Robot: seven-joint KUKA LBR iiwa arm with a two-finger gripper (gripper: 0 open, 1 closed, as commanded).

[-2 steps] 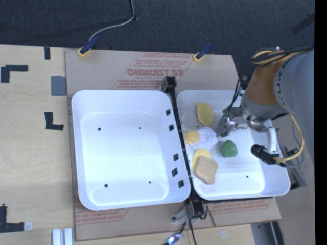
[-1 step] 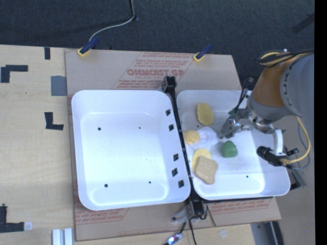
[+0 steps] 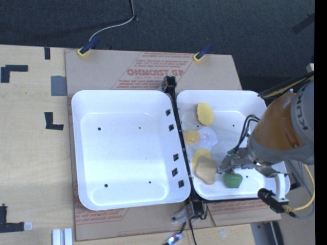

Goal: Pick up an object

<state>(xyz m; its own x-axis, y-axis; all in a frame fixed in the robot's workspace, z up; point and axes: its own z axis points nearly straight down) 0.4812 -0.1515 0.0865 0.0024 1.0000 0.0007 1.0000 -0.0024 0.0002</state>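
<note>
Reaching low into the right bin (image 3: pixel 254 100), the end effector (image 3: pixel 228 166) sits just above the green object (image 3: pixel 233 179), near the tan lump (image 3: pixel 205 171), a sensible spot, since the pickable things cluster there by the divider. Whether it's spread or closed, I cannot tell; the wrist hides it. Yellow piece (image 3: pixel 205 114) waits farther back. Left bin (image 3: pixel 82 137) likely serves as the drop side.

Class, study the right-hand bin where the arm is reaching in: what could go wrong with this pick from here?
The gripper sits low among crowded items: the green object, the tan piece and a yellow piece lie close together, so it may nudge neighbours or lift two. The green object lies near the right bin front wall, leaving little room.
</note>
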